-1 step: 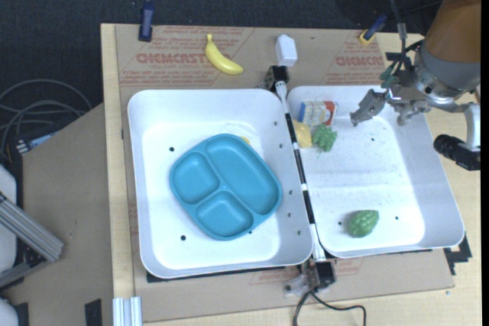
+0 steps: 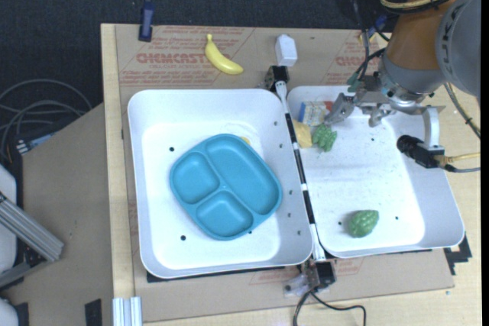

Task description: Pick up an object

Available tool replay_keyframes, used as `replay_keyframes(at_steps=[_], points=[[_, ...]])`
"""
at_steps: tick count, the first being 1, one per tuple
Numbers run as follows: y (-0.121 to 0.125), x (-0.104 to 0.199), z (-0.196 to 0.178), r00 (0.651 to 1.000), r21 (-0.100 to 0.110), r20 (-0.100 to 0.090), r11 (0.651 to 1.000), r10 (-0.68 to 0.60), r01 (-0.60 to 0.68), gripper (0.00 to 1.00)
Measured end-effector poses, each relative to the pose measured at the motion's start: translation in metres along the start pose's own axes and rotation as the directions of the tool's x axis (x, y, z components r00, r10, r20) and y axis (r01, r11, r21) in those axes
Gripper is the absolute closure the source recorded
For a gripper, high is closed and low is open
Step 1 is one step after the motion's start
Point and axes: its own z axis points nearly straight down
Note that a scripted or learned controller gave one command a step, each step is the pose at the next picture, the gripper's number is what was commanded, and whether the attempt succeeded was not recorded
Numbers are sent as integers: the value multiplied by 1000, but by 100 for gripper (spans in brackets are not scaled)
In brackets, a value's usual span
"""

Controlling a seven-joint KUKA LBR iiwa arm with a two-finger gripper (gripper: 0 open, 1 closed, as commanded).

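While nothing yet sits between the fingers, the pick looks barely begun: the gripper (image 2: 353, 104) hangs low in the upper part of the right bin (image 2: 428, 219), its fingers spread apart, with one tip just beside a small green object (image 2: 325, 139).

Counted from largest to smallest: one tabletop (image 2: 191, 53) of brown board; two white bins, the left bin (image 2: 153, 233) at centre frame and the right one beside it; one grey arm (image 2: 447, 19) with its orange band at upper right. One blue divided plate (image 2: 224, 185) with three compartments lies in the left bin. One yellow banana (image 2: 221, 59) rests on the tabletop at upper centre.

Two green lumps lie in the right bin, one near the gripper, the other (image 2: 362, 222) well apart at the lower edge. A yellowish piece (image 2: 304, 135) and a small bluish item (image 2: 313, 114) sit at that bin's upper left corner, too small to identify.

The closing, gripping and lifting are all left, I judge.
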Motion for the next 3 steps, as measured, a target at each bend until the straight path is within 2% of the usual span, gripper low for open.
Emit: replay_keyframes(at_steps=[1,2,3], points=[[17,0,71,1000,0,0,1000,0,0,0],[-41,7,71,1000,-1,0,1000,1,-1,0],[-62,11,71,1000,-1,0,1000,1,-1,0]])
